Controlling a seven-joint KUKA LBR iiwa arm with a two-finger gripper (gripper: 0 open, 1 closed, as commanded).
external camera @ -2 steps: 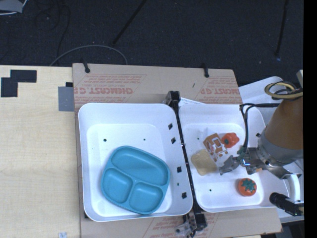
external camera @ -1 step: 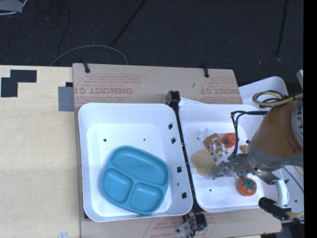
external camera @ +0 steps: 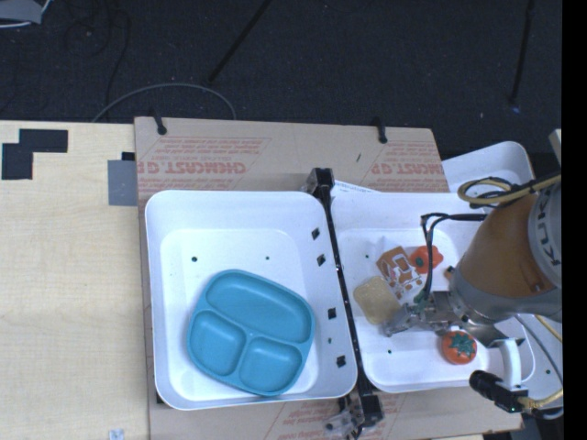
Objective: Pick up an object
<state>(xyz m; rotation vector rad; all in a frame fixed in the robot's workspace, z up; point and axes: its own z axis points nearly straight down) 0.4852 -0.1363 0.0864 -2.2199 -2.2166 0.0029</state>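
Cardboard (external camera: 275,159) under the bins reads CHEMCAST GP (mirrored); gripper (external camera: 404,319) finger state unclear, over a tan object (external camera: 371,298).

Light wooden bench (external camera: 64,291) — cardboard sheet (external camera: 275,159) on it bears two white bins (external camera: 170,214).

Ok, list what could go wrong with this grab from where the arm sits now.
1. The gripper is low in the right bin, where a tan object and an orange-and-white patterned object lie close together; it could catch both or push one aside.
2. The small orange ball lies right by the arm's wrist and could get knocked.
3. The gripper is near the divider between the bins, so a sideways slip may bump it.
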